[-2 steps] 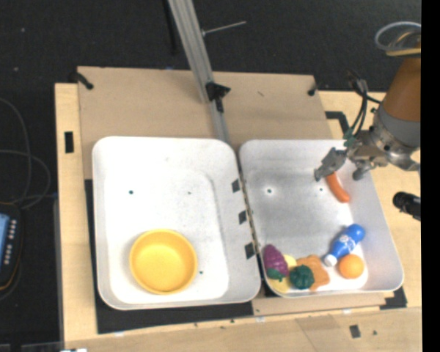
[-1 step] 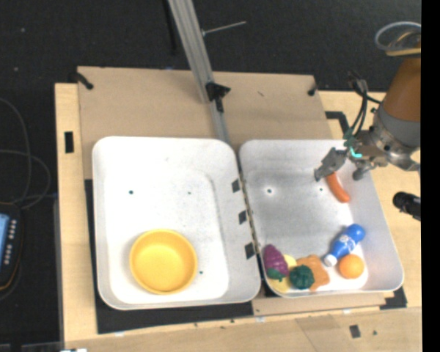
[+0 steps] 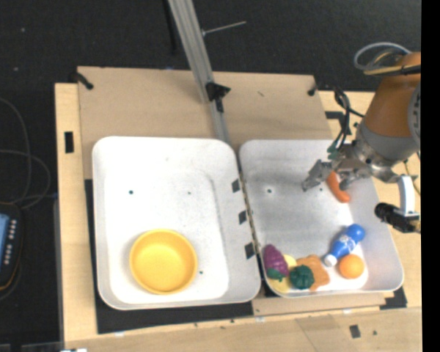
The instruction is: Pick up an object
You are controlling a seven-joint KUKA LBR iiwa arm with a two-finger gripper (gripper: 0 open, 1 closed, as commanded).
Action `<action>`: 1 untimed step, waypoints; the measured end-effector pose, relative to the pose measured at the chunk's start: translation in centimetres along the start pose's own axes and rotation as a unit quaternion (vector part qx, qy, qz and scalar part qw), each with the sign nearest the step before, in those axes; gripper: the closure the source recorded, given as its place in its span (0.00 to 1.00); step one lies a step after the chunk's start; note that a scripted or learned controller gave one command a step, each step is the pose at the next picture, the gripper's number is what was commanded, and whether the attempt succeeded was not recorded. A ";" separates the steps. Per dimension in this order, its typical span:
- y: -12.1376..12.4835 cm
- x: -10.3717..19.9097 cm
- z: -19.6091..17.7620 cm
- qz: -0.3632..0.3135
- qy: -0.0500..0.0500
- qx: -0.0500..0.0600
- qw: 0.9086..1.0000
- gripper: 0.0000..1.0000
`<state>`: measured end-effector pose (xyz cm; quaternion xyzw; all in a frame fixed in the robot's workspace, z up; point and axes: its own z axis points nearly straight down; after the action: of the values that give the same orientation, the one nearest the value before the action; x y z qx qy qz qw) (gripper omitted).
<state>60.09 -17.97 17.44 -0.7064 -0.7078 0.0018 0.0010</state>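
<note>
I see the gripper (image 3: pixel 328 177) over the right bin (image 3: pixel 293 218), toward its two o'clock corner. Its fingers are spread apart, with an orange carrot-like piece (image 3: pixel 339 188) just beside the right finger; I can't tell whether they touch. Along the bin's six o'clock edge sit a purple item (image 3: pixel 273 261), a green one (image 3: pixel 301 276), an orange ball (image 3: pixel 351 267) and a blue-capped bottle (image 3: pixel 345 243), partly overlapping. A yellow bowl (image 3: pixel 163 260) rests at seven o'clock in the left bin (image 3: pixel 161 174).
</note>
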 end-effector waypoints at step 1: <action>-0.5 -1.1 5.1 0.001 0.000 0.000 1.000 0.00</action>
<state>59.60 -19.06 12.31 -0.7074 -0.7069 0.0020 0.0010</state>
